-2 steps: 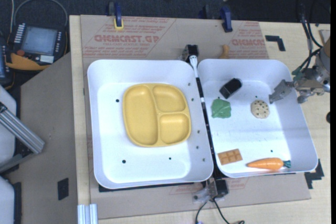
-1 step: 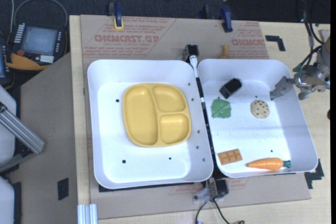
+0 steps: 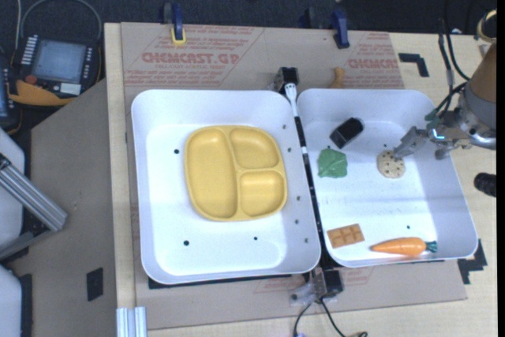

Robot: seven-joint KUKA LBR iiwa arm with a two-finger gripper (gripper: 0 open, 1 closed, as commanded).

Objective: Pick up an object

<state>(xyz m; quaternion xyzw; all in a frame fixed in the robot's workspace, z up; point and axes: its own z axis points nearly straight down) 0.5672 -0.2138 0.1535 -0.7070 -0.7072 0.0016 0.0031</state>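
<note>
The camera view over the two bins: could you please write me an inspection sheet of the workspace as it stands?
Surface: bench covered in brown printed board, bearing the left bin and the right bin side by side.
Job's things: in the right bin, a black block, a green leafy piece, a round cookie, a brown cracker and a carrot.
Clutter: a yellow divided plate in the left bin.
Claw: claw over the right bin's upper right, close to the cookie, with nothing seen between its fingers.
Cables: dark cables at upper right; a cable at the front edge.
Surroundings: handheld pendant on the dark floor at left; blue clamps on the far edge.
</note>
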